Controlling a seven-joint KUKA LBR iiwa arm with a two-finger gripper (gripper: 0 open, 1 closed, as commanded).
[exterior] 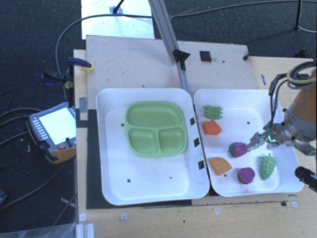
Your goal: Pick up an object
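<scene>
The right bin (237,100) holds several toy foods. A purple grape bunch (237,149) lies near its middle, with my gripper (257,141) just to the right of it, low over the bin floor and close to touching it. A green grape bunch (266,166) lies below the gripper, and a round purple piece (246,174) sits left of that. An orange wedge (219,165), an orange-red piece (211,128) and a ridged green piece (213,112) line the bin's left side. Nothing hangs from the gripper.
The left bin (148,182) bears a green divided plate (156,129). A slanted metal pole (166,29) ends at the back between the bins. A teach pendant (53,133) lies on the floor to the left. The arm's body (302,118) overhangs the right bin's right edge.
</scene>
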